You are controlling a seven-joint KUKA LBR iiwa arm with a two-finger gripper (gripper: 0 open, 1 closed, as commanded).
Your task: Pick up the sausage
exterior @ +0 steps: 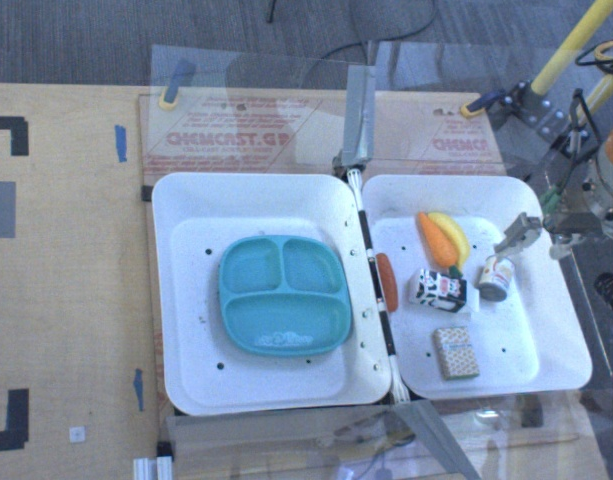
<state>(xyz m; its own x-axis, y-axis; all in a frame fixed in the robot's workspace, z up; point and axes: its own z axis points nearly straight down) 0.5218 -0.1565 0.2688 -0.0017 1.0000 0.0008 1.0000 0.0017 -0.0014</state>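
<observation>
Teal divided plate [284,296] sits in the left bin [176,268]. Sausage [387,280] lies right of the plate, hard against the right bin's [566,348] left wall. Wall could block a finger; I may scrape or clip the milk carton [441,290] beside it. My pincer [521,230] hovers far right of the sausage, near the can [494,277]; can't tell its spread, nothing in it.

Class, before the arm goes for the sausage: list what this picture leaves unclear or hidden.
- Gripper, camera view: too small and blurred to tell whether it is open or shut.
- Arm: cut off by the right edge.
- Sausage: lies against the right bin's left wall; its far side is hidden by the rim.
- Carton: print too small to read.
- Can: label blurred.
</observation>
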